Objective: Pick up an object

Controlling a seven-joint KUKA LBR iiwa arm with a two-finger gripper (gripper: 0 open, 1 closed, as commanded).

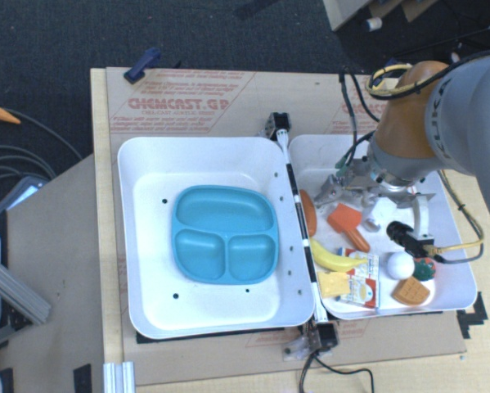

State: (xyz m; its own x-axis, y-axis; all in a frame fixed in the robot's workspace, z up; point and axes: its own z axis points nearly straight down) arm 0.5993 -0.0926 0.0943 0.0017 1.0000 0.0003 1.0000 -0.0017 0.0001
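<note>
The right bin [453,301] holds several small toys. An orange carrot-shaped piece [348,223] lies near its middle, with a yellow banana [333,258] just in front of it. A brown sausage [309,211] rests against the divider wall. My gripper [363,199] hangs low in this bin, just behind and above the orange piece, below the orange wrist band [404,117]. Nothing can be seen held in it, and the arm's body hides the back of the bin.
Along the right bin's front lie a yellow block [334,286], a red-and-white packet [361,282], a white ball [400,264], a tan cookie [412,291] and a small green piece [424,270]. The left bin [138,219] holds a blue divided plate [224,234].
</note>
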